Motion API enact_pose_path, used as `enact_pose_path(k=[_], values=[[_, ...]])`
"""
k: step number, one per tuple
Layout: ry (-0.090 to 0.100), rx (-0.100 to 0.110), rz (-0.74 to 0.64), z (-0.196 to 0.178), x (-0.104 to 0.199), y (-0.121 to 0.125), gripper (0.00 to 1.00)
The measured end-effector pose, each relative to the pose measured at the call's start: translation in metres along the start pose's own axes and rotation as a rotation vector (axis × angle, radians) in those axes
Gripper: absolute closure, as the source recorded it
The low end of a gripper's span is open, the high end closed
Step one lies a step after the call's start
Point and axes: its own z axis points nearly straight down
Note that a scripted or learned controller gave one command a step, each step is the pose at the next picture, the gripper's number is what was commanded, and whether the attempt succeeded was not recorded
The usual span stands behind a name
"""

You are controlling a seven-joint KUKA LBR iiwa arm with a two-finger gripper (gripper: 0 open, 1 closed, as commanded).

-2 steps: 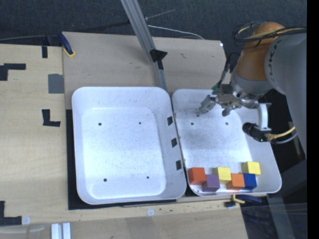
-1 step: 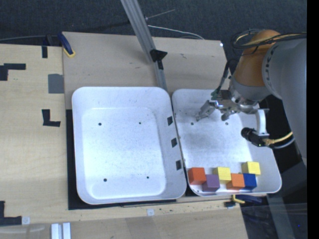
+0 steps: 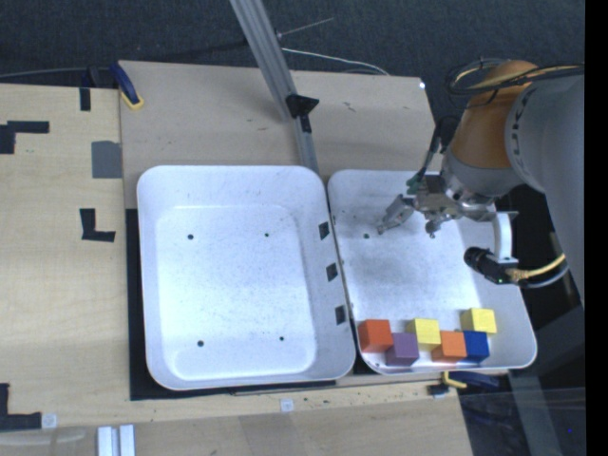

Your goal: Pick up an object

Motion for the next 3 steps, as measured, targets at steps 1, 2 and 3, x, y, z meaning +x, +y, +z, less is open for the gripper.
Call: enact_pose_path(k=[1, 2, 3], values=[[0.000, 0.003, 0.001, 0.045, -0.009, 0.003, 0.00], [0.002, -0.011, -0.005, -0.083, 0.059, 0.025, 0.00], [0.000, 0.006, 0.001, 0.007, 0.046, 0.049, 0.00]])
